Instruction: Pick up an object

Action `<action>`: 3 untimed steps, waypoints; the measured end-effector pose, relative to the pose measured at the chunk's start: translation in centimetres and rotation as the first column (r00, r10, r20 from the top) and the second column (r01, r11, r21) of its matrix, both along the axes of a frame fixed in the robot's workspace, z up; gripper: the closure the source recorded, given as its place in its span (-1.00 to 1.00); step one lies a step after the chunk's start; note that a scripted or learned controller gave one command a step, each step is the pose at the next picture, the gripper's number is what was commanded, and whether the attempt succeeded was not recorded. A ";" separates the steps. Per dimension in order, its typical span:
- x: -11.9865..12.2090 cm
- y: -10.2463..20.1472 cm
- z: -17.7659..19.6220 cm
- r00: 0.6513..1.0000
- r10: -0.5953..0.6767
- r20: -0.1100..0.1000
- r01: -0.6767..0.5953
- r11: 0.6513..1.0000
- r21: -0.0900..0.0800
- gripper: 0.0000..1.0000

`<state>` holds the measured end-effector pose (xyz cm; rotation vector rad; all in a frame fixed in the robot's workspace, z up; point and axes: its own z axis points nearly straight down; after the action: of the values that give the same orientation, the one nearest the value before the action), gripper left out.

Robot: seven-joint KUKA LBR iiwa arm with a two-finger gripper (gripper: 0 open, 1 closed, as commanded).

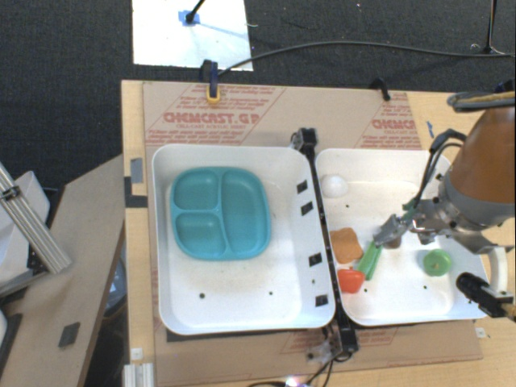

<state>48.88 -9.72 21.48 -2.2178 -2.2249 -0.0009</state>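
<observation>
In the right bin (403,317), you see the gripper (390,234) low over the floor, reaching in from the right at the end of the grey arm (476,192) with its orange band. Its tip sits right at the upper end of a green stick-shaped object (369,260), which lies at a slant toward the divider between the two bins. You cannot tell whether the fingers are open or closed, nor whether they touch that object. Just left of the green stick lies a tan, bread-like piece (346,245), and below that, beside the stick's lower end, a red object (350,280). A round green object (436,263) lies to the right of the stick, below the wrist. A white ball (334,186) rests near the bin's upper left corner. Across the divider, the left bin (234,309) holds a teal divided plate (220,213) with three compartments. Both bins stand on the counter (266,107).
</observation>
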 end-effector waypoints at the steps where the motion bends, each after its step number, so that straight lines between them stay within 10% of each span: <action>1: 0.0 -1.0 -4.9 1.000 -0.002 -0.003 0.002 1.000 0.000 -1.00; 3: 0.2 -1.5 -12.9 1.000 -0.002 0.004 0.002 1.000 0.002 -1.00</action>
<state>49.11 -11.22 8.62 -2.2212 -2.2236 -0.0077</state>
